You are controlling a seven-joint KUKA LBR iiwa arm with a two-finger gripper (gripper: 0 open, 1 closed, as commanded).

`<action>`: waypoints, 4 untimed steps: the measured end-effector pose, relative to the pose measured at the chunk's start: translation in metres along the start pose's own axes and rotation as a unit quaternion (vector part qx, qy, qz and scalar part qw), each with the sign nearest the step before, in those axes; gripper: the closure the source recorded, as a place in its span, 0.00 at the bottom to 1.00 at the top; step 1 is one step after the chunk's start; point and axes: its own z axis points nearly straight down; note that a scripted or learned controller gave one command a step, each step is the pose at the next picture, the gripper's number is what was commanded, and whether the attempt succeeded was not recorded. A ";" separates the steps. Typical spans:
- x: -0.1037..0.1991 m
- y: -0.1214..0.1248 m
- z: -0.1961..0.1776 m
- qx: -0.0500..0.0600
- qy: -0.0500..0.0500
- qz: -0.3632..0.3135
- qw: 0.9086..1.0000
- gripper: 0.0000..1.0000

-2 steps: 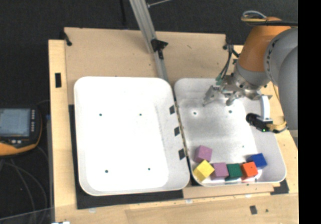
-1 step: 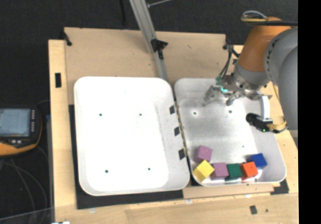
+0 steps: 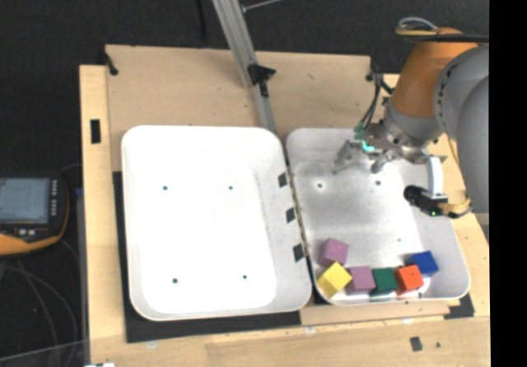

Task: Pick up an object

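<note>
Blocks [image 3: 375,276] lie well apart from tool [image 3: 362,158].

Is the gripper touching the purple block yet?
Apart. The camera view shows the gripper near the right bin's far end, with bare bin floor between it and the purple block.

You look down from one fixed camera set high above the pale wooden bench [image 3: 329,77], tilted at a slant; it stands far enough back that both shallow white plastic bins [image 3: 206,217] fit whole, side by side; the bench's far edge lies toward the top; the grey arm with its orange band [image 3: 428,77] enters from your right.
</note>
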 end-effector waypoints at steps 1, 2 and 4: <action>0.000 0.000 0.000 0.000 0.000 0.000 1.000 0.00; -0.002 0.001 -0.012 -0.003 -0.001 0.001 1.000 1.00; -0.003 0.002 -0.023 -0.007 -0.003 0.001 1.000 1.00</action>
